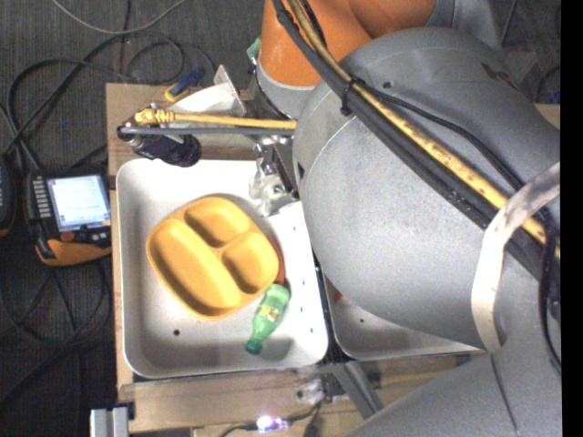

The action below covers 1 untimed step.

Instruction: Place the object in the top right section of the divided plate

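At the 6 o'clock edge of the left shallow white plastic bin (146, 353) lies a small green plastic bottle (267, 318) on its side, touching the 5 o'clock rim of the yellow three-section divided plate (215, 255), whose sections hold nothing. Beyond the plate, at 12 o'clock, the metal tool (271, 178) hangs over the bin's far rim; whether it is spread or pressed together cannot be told. The big grey arm (410, 198) covers the right bin (383, 340).

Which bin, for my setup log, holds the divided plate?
The view's left bin: the plate lies in it beside a green bottle; the right bin sits under the arm.
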Available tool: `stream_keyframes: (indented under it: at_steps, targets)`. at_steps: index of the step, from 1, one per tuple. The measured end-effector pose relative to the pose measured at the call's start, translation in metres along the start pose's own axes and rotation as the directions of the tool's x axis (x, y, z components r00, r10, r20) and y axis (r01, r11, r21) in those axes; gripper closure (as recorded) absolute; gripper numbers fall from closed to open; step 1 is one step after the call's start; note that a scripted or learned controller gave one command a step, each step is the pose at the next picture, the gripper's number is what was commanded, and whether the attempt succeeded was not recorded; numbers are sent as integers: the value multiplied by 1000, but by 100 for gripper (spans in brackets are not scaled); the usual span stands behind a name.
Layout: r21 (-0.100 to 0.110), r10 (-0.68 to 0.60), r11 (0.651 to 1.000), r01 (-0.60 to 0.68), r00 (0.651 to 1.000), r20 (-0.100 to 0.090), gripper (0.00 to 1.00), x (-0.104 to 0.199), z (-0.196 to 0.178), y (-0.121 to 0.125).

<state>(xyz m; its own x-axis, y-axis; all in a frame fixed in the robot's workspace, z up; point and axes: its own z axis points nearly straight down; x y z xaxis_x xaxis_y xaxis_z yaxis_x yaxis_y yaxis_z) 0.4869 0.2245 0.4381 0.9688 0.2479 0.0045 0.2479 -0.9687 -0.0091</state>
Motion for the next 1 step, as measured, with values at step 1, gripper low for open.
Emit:
stream_keyframes:
  at_steps: [1]
  targets:
    - [14, 16, 1000, -16, 1000, -6, 100, 1, -15, 9]
